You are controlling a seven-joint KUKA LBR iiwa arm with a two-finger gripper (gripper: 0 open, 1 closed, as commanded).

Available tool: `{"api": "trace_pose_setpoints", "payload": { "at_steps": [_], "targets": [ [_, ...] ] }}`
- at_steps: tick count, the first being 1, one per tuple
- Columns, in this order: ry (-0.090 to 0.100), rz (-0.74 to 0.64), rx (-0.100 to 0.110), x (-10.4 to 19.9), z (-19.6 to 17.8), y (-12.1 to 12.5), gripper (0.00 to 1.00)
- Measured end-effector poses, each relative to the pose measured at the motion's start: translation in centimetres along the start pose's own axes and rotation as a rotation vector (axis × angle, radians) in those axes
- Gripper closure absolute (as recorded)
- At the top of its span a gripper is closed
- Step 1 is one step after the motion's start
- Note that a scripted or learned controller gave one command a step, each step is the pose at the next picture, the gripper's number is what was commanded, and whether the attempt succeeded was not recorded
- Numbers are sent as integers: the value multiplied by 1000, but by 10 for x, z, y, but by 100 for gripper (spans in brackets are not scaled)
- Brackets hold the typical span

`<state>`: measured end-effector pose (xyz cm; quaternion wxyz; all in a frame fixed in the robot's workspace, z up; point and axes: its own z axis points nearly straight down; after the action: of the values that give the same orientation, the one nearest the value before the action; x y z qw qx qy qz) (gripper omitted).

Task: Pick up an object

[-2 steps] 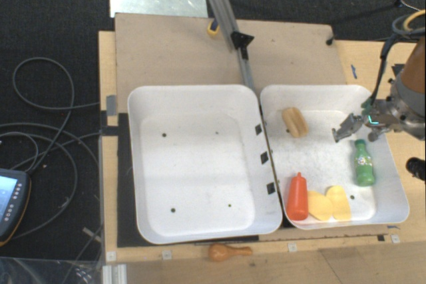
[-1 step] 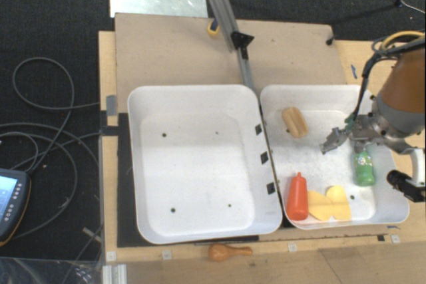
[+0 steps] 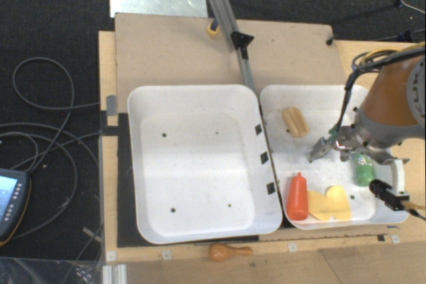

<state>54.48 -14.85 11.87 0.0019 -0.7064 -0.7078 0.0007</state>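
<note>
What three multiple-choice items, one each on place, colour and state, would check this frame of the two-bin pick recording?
1. Where does the tan bread roll lie?
A. right bin, far part
B. left bin, centre
C. on the bench in front of the bins

2. What colour is the bottle beside the yellow pieces?
A. blue
B. red
C. black

3. How does the claw stand to the objects?
A. gripping the red bottle
B. gripping the roll
C. over bare floor of the right bin, between roll and bottle

Answers: 1 A, it rests near that bin's far wall. 2 B, its body is red-orange. 3 C, white floor shows around the tip.
</note>
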Motion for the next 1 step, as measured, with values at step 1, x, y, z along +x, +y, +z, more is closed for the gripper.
{"api": "trace_pose_setpoints", "payload": {
  "at_steps": [1],
  "targets": [
    [-1,1,-2,0,30,0,0]
  ]
}}
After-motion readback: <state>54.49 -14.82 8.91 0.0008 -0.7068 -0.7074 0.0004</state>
